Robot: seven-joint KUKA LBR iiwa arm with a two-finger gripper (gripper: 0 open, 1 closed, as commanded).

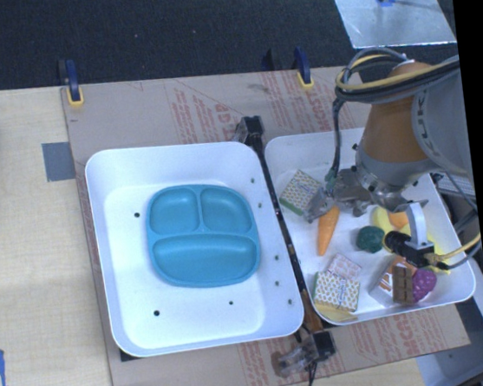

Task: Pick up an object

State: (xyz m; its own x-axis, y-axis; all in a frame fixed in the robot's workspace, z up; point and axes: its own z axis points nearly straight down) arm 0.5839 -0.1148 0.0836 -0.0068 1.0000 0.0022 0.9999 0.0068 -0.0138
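— Where, the pincer (340, 195)?
— Down in the right bin (456, 231), just above the orange carrot (327, 231), beside a green patterned packet (299, 194). Width of opening: cannot tell.
— And the left bin (108, 248)?
— Carrying a blue divided plate (202, 235).
— Elsewhere on the right?
— Dark green ball (369, 237), purple piece (424, 282).

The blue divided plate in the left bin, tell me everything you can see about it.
The blue divided plate looks like smooth light-blue plastic, rounded at the corners, with three compartments: two smaller ones at the far side and one long one at the near side. All three hold nothing. It lies flat and right side up near the middle of the left white bin, touching only the bin's floor.
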